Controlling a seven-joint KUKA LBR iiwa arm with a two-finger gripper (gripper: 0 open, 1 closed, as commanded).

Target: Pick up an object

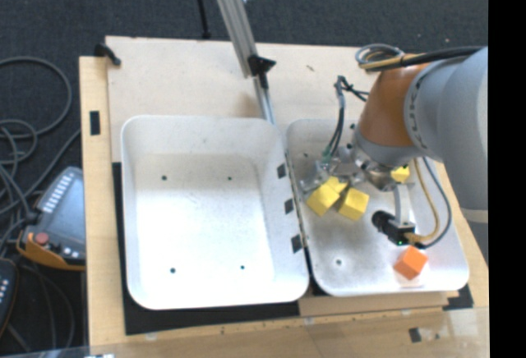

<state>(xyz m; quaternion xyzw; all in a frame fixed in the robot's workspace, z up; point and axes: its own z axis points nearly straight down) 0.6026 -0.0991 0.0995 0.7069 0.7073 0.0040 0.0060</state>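
Camera view looks down on both bins, and we find the gripper [332,176] low in the right bin [444,278], close to that bin's nine o'clock wall, with the grey arm [444,110] reaching in from three o'clock. We judge the task to be under way but not done. Nothing reads as lifted, and every object we can make out seems to rest on the bin floor. We cannot tell whether the gripper is released or clenched, because the wrist covers its tip from above.

The first yellow block [324,197] and the second yellow block [355,204] lie side by side, touching or very nearly so. They sit just beside the gripper at about its six o'clock. We take one of them to be the likely target, but we cannot say whether the gripper touches either.

A small yellow piece [400,174] shows at the gripper's three o'clock, partly under the wrist. An orange block [411,263] lies well apart at about four o'clock, near the bin's corner.

In our judgement a secure grip and the lift are both left to do.
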